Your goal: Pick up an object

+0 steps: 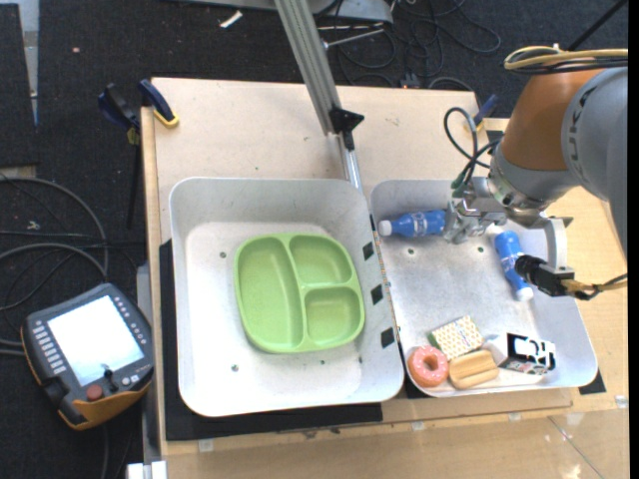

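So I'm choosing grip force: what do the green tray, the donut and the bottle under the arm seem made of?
The green tray looks like hard moulded plastic: uniform colour, soft sheen, crisp dividers. The donut seems a toy, probably plastic or rubber, with flat pink icing. The bottle appears to be thin plastic with a blue label and white cap.

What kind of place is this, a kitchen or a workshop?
Most likely a robotics lab: a robot arm reaches over two white bins, a handheld control pendant lies on the floor, and loose cables trail behind the bench.
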You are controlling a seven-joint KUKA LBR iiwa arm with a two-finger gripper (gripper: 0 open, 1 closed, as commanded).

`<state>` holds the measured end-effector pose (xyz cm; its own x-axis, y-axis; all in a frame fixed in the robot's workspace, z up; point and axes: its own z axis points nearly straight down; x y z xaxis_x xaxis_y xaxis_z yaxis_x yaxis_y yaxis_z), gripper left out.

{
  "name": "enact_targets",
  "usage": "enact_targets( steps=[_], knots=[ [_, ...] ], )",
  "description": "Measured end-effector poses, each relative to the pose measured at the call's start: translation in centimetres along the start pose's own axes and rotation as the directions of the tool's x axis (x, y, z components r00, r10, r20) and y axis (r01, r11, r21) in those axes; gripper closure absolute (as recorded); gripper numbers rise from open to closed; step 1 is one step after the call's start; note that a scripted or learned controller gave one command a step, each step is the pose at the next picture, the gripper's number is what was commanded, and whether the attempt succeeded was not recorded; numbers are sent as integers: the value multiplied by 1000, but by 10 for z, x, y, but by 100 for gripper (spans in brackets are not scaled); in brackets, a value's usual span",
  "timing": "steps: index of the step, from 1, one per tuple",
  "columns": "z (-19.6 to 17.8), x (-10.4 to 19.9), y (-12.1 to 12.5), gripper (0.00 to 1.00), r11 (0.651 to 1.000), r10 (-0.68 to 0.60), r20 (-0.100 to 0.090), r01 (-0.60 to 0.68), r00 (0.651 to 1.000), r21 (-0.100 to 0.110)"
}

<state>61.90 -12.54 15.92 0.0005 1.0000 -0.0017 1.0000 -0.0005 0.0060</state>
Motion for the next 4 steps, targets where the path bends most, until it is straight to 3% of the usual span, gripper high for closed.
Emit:
enact_targets(
  steps=[1, 4],
  knots=[
    [-54, 0, 2, 100, 1000, -2, 0, 2, 1000, -1],
    [-53, 150, 46, 100, 1000, -9, -3, 9, 1000, 4]
  ],
)
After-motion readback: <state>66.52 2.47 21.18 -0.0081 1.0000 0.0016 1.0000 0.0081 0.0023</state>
